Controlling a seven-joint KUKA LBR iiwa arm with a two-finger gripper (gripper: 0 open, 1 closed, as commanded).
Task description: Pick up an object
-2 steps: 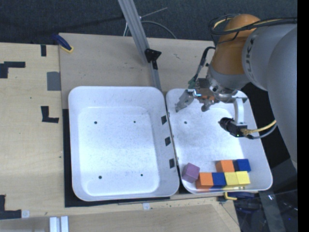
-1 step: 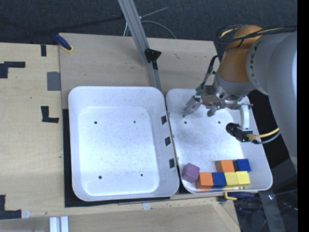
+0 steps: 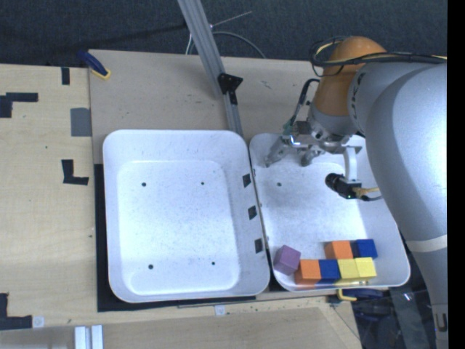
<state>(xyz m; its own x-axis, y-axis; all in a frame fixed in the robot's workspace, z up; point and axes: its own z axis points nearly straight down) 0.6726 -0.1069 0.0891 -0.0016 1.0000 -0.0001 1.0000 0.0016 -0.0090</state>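
Observation:
Several small blocks lie along the near edge of the right bin: a purple cube, an orange block, a blue block, yellow blocks, and behind them another orange block and blue block. My gripper hangs over the bin's far left corner, well away from the blocks. It is open, its fingers spread, with nothing between them.
The left bin sits beside the right one. A slanted metal rail runs down to the bins' far edge. The grey arm covers the right side. A black fitting hangs from the wrist over the right bin.

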